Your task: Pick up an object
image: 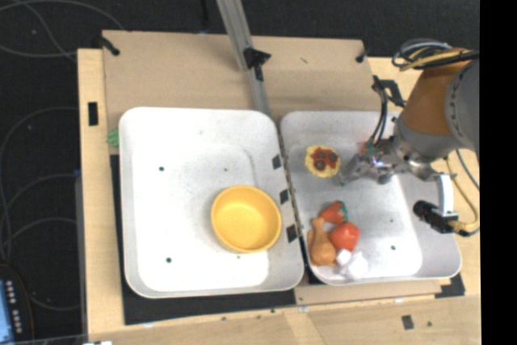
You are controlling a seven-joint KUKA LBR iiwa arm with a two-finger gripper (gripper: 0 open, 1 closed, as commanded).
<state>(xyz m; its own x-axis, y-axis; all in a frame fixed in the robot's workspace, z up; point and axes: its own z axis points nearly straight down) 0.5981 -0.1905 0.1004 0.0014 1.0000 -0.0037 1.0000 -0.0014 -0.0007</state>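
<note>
My gripper (359,168) hangs over the right bin (404,254), just right of a small yellow tart with red topping (323,161). Nothing shows between its fingers, and it stands apart from the tart. Near the bin's front lie a red tomato (345,236), an orange-and-red piece with a green bit (331,213), a tan pear-like object (321,246) and a small white item (353,262), all clustered together. A yellow bowl (245,218) sits upright in the left bin (161,149), toward its front right.
A grey metal pole (230,4) slants from the top down to the gap between the bins. Black clips line the divider between the bins. Cables loop over the dark floor on the left. The arm's orange band (428,101) is at the right.
</note>
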